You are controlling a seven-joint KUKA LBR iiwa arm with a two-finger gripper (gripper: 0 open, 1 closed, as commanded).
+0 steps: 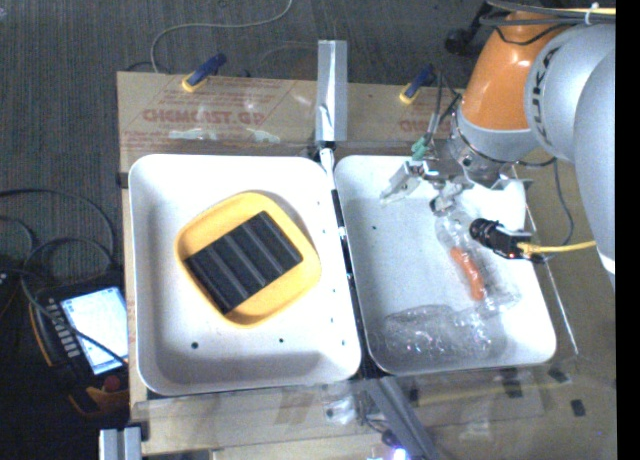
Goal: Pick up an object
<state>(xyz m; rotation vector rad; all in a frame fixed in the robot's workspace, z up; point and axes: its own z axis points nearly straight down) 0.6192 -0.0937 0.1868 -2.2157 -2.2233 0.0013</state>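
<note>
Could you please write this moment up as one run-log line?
gripper: over right bin, upper part | grasp: none visible | yellow-and-black object: left bin | clear plastic item: right bin

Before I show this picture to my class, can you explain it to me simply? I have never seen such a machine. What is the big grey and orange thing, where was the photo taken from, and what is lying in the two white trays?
The photo comes from one fixed camera above the bench, looking down at a slant. The grey and orange thing is a robot arm reaching in from the right. At its end is a two-finger gripper, hanging over the far part of the right bin. Nothing can be seen held in it. The left bin holds a yellow dish with a black ridged insert. The right bin holds a clear plastic piece with an orange part and a crumpled clear plastic wrapper.
</note>
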